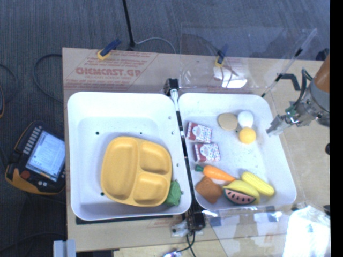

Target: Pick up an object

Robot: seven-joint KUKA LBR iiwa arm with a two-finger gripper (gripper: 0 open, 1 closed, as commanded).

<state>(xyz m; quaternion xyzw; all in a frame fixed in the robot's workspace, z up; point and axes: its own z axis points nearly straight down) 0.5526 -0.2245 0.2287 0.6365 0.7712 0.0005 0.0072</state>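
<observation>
The right bin (pixel 278 159) holds several toy foods. Two red-and-white cartons (pixel 198 131) (pixel 206 152) lie near its left wall. A tan round piece (pixel 228 121), a white egg (pixel 245 118) and a yellow ball (pixel 247 135) sit at the back. A carrot (pixel 217 172), a brown lump (pixel 208 189), a watermelon slice (pixel 239 196), a banana (pixel 241 186) and a corn cob (pixel 258 182) crowd the front. My gripper (pixel 277 125) hangs over the bin's right rim, right of the yellow ball, with nothing seen in it.
The left bin (pixel 86 116) carries a yellow divided plate (pixel 136 170) with a green item (pixel 174 193) poking out from under its right edge. A clear plastic panel (pixel 241 58) stands behind the right bin. A handheld screen (pixel 40 157) lies on the floor at left.
</observation>
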